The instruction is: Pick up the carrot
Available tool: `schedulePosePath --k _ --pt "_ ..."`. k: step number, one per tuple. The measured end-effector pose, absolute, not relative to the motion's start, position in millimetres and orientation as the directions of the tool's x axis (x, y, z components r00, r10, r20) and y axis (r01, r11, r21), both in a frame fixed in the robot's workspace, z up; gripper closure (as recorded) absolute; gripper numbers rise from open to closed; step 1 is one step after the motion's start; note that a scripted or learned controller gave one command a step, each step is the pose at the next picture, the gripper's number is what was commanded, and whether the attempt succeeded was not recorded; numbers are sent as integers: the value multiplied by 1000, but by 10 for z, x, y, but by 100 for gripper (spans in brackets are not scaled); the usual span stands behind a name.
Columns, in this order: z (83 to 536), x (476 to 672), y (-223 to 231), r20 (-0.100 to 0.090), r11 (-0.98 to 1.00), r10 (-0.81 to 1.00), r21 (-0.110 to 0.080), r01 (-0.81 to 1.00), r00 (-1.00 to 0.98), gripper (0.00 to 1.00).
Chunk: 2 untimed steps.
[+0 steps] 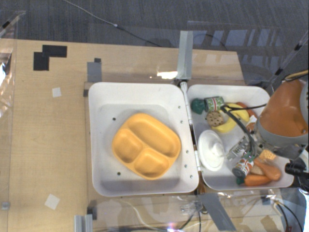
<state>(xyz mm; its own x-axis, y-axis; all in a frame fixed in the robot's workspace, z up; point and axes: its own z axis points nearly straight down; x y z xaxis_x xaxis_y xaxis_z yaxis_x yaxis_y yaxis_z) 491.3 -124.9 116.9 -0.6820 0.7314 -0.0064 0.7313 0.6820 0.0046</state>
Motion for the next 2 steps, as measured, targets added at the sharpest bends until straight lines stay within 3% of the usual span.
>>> schedulePosePath --k 1,2 --pt "1205 4886 -1107 -3 319 948 5 948 -319 100" --pt "1205 4886 -1109 -3 319 948 5 948 -319 0"
